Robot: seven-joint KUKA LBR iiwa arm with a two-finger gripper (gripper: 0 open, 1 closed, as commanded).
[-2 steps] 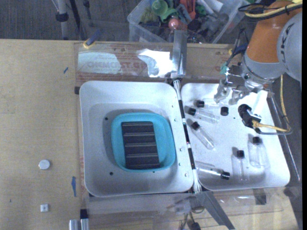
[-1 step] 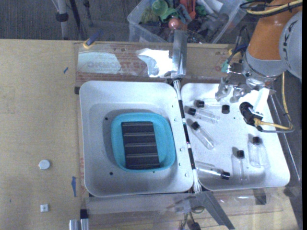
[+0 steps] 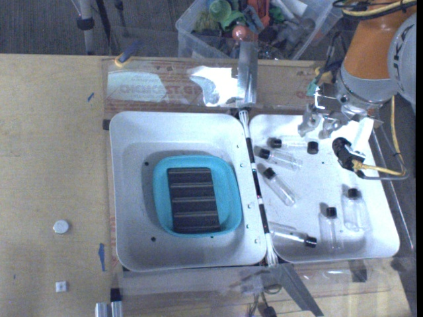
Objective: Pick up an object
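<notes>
gripper [image 3: 316, 128] above the right bin [image 3: 386, 240], at its far edge; we cannot tell its state | clear vials [image 3: 281, 189] with black caps lie scattered in that bin | we judge them light, stiff, slippery, breakable; grasp across the body mid-length

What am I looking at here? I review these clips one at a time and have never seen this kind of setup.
This is one fixed camera looking down at a slant on a bench. The grey and orange machine at the upper right is a robot arm; its gripper hangs over the far edge of the right bin. That bin holds several clear plastic vials with black caps, lying loose. Nothing can be seen in the gripper. The left bin holds a blue tray with a dark ribbed insert. Behind the bench stands a clear tub of colourful toys.
</notes>
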